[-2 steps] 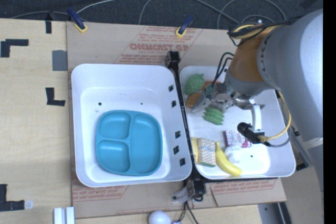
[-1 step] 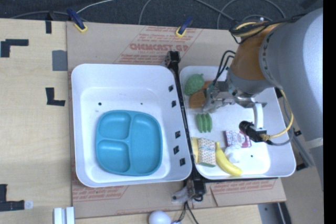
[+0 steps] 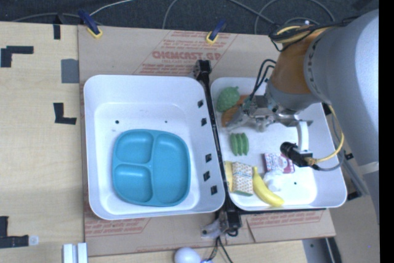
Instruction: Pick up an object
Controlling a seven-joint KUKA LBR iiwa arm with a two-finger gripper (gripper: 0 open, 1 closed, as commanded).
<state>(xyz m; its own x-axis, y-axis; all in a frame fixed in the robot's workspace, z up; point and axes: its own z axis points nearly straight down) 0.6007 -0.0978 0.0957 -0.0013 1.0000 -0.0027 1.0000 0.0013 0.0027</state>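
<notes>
The right bin (image 3: 326, 194) holds several toy foods. A green leafy vegetable (image 3: 228, 97) lies at its far left, with an orange piece (image 3: 231, 115) just under it. Below them sit a small green pod (image 3: 239, 144), a yellow-and-tan packet (image 3: 241, 178), a banana (image 3: 265, 188) and a pink-and-white carton (image 3: 275, 162). My gripper (image 3: 253, 115) hangs low over the bin's upper middle, just right of the orange piece and the leafy vegetable. The grey arm with its orange band (image 3: 289, 71) covers the bin's far right part.
The left bin (image 3: 98, 95) holds a blue divided plate (image 3: 151, 167). A black divider with clips (image 3: 209, 132) runs between the bins. Cables (image 3: 326, 154) trail from the wrist over the right bin. Cardboard and yellow clamps (image 3: 215, 34) lie behind.
</notes>
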